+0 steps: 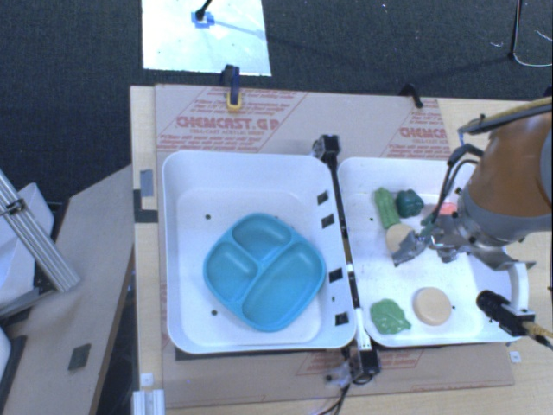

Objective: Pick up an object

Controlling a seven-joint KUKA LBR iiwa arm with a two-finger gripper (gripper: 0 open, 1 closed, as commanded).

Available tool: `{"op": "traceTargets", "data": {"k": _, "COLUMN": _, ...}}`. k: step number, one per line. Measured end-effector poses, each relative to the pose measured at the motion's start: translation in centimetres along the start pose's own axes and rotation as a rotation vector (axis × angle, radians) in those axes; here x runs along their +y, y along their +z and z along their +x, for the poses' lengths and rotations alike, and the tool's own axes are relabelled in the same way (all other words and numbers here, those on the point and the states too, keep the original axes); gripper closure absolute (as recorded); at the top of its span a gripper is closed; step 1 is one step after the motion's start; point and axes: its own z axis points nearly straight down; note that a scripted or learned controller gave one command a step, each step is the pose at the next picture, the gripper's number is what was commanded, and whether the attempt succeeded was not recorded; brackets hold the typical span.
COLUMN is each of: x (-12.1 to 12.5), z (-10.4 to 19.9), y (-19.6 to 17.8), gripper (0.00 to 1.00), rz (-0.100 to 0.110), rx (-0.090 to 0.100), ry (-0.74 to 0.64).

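Fingers (413,247) hover beside a beige piece (397,236), their spread unclear.

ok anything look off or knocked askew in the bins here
Nothing looks spilled or broken. The blue divided plate lies turned at a slant in the left bin. In the right bin, the small items are scattered loosely: a green piece, a tan disc and a dark green piece. The gripper sits low among them.

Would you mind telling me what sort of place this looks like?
Probably a robotics lab: two white bins on a clamped acrylic sheet, toy food such as a round cookie, and the arm's hand.
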Motion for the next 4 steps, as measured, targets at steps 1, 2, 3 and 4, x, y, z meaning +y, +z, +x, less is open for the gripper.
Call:
{"op": "traceTargets", "data": {"k": 1, "x": 0.3, "z": 0.0, "y": -0.6, "gripper": 0.0, "rz": -0.013, "rx": -0.002, "ry": -0.002}}
{"op": "traceTargets", "data": {"k": 2, "x": 0.2, "z": -0.3, "y": 3.6, "gripper": 0.0, "rz": -0.01, "rx": -0.001, "ry": -0.001}}
{"op": "traceTargets", "data": {"k": 3, "x": 1.2, "z": 0.0, "y": 9.1, "gripper": 0.0, "rz": -0.009, "rx": -0.001, "ry": -0.001}}
{"op": "traceTargets", "data": {"k": 4, "x": 1.3, "z": 0.0, "y": 10.2, "gripper": 0.0, "rz": -0.011, "rx": -0.001, "ry": 0.0}}
